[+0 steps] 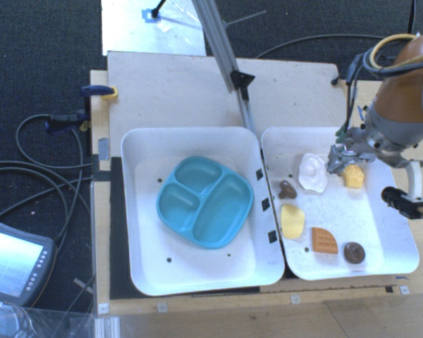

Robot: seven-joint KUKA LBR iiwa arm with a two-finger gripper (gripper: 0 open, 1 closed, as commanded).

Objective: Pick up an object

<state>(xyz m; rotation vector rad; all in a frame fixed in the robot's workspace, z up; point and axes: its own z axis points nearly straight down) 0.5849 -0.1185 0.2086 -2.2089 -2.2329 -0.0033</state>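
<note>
- Right bin (402, 255), near edge: brown round piece (354, 252), orange waffle-like piece (324, 241), pale yellow piece (292, 221).
- Farther back: white object (312, 172) and yellow object (353, 177), gripper (340, 160) just above, between them.
- Gripper's grasp: cannot tell.

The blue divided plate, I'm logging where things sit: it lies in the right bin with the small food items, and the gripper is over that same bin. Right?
Not quite. The blue divided plate lies in the left bin, alone. The small food items are in the right bin, and the gripper is indeed over that bin, as the camera view shows.
</note>
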